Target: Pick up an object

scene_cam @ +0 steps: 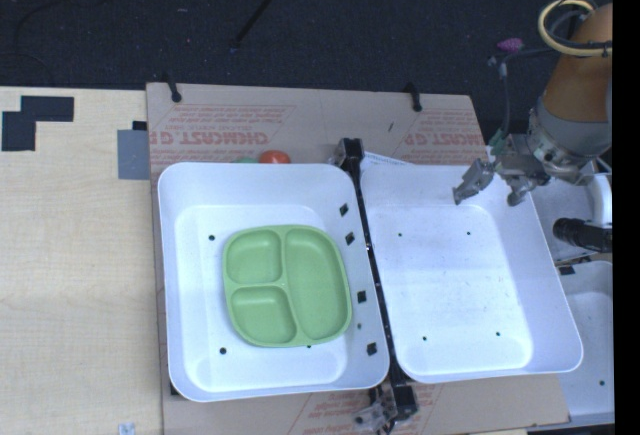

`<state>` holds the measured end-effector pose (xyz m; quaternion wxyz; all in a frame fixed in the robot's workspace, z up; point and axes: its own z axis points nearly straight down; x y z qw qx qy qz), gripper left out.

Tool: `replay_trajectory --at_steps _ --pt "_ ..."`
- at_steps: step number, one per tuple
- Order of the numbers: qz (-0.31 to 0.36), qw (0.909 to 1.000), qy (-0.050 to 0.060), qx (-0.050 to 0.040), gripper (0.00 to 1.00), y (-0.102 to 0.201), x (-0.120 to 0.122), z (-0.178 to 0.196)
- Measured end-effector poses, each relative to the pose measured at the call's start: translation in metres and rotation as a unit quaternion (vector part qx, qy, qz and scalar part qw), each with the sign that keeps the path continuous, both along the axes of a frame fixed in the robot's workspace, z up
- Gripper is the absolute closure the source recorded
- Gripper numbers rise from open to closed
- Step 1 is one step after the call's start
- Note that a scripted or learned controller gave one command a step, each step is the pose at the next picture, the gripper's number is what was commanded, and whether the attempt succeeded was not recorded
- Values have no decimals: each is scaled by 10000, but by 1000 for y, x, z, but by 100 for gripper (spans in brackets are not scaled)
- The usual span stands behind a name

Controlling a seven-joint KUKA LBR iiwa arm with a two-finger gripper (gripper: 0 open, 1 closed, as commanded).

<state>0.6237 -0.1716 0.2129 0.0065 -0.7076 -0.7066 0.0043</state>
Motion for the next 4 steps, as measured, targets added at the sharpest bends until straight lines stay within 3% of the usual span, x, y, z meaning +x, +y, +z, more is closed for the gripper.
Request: replay_trajectory --at_steps 1,4 --pt "9 10000 -64 -11 0 0 3 8" --pt "5 10000 -46 -9 0 -7 -4 -128"
